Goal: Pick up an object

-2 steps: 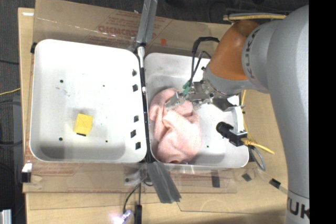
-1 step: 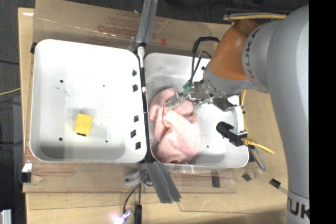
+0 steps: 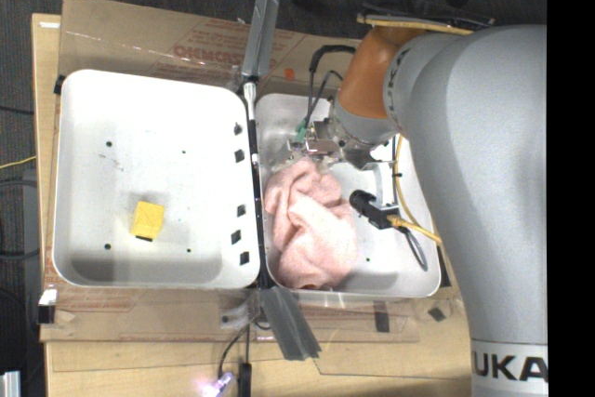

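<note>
Camera view is looking down on two white bins sitting side by side, w/ a grey divider bar [image 3: 249, 165] running btwn them; I'm using that bar as my landmark. My arm [image 3: 483, 191] is reaching in from the far side of the bar, over the right bin [image 3: 414, 279], grey body w/ the orange band [image 3: 364, 74] showing above the wrist. My claw [image 3: 314, 144] is hanging just past the bar, at the upper end of a crumpled pink cloth [image 3: 310, 220]. Whether it's open or closed, can't tell: the tips are sinking out of sight against the cloth and wrist hardware, so I can't say I'm gripping anything. The cloth is lying bunched up right beside the bar, filling most of the near half of that bin, and looks to be touching the claw at its top edge. A black-tipped cable w/ yellow wire [image 3: 376, 211] is draping off my wrist just beyond the cloth. On the other side of the bar, well apart from it, a small yellow block [image 3: 147, 219] is resting on the floor of the left bin [image 3: 84, 98], toward its lower part.
</note>
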You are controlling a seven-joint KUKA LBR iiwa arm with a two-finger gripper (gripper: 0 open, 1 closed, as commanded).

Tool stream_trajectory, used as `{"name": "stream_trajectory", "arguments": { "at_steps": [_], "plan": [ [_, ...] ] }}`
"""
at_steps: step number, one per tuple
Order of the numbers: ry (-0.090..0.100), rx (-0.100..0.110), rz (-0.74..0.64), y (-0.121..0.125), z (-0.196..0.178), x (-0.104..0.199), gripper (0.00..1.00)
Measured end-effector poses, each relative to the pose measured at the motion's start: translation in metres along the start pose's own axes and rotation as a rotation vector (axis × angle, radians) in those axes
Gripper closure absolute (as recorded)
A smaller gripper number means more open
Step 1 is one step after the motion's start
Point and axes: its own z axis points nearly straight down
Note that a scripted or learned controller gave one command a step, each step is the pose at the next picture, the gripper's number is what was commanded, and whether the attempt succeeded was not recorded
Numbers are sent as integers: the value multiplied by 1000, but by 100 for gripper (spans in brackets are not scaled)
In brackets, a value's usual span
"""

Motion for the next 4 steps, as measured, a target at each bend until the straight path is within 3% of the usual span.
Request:
{"name": "stream_trajectory", "arguments": {
  "at_steps": [1, 2, 3, 4],
  "plan": [
    [0, -2, 26, 10, -60, 41, 0],
    [0, -1, -42, -10, 0, 16, 0],
    [1, 2, -46, -10, -10, 16, 100],
    [0, -2, 250, -10, -109, 65, 100]
  ]
}}
